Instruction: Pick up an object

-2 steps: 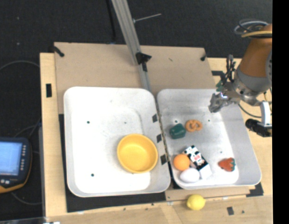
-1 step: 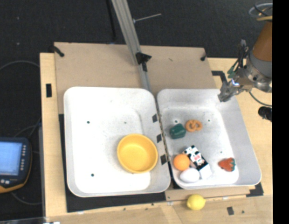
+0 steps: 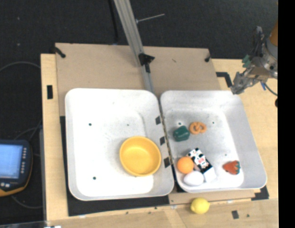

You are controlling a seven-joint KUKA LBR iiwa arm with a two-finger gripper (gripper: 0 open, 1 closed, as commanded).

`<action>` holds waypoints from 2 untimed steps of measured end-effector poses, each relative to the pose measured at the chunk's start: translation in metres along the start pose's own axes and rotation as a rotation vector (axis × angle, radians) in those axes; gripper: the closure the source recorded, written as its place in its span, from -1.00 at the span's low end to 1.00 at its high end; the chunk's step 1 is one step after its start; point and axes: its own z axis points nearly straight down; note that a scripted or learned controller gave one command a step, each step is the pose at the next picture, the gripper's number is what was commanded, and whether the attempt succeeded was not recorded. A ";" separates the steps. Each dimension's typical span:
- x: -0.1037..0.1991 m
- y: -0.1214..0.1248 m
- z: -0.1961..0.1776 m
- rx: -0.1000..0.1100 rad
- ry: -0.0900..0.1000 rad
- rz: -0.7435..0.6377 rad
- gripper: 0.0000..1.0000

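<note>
**A:** Start at the left. What sits in the left bin [image 3: 90, 113]?

**B:** A shallow white tray with rounded corners and a speckled, matte floor. It carries one thing: a smooth yellow bowl [image 3: 140, 156], round and open-topped, near the bin's right edge and toward its front.

**A:** And the right bin [image 3: 233, 108]?

**B:** Same white tray, touching the first along their shared edge. Near its left edge, about halfway back, lies a dark green blocky piece [image 3: 181, 134], with an orange pretzel-shaped piece [image 3: 198, 127] just beside it. At the front left corner is a cluster: a round orange ball [image 3: 185, 165], a white egg-shaped object [image 3: 193, 178] touching it at the front, and a small box printed in black, white and red [image 3: 200, 160] lying tilted against them. Near the front right corner lies a glossy red object with a green tip [image 3: 231, 167].

**A:** Anything outside the bins?

**B:** A yellow lemon-shaped fruit [image 3: 200, 205] on the wooden bench [image 3: 47, 127], just in front of the right bin's front edge.

**A:** The claw?

**B:** The gripper [image 3: 238, 87] hangs over the right bin's back right corner, at its rim. Its fingers are too small and dark to read, so released or clenched I cannot tell. Nothing is visibly between them. Every object lies well apart from it, toward the front of the bin.
</note>
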 end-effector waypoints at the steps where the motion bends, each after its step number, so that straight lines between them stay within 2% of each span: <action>1: 0.052 -0.006 0.016 0.008 0.001 -0.001 1.00; 2: 0.099 -0.014 0.010 0.008 0.002 0.002 1.00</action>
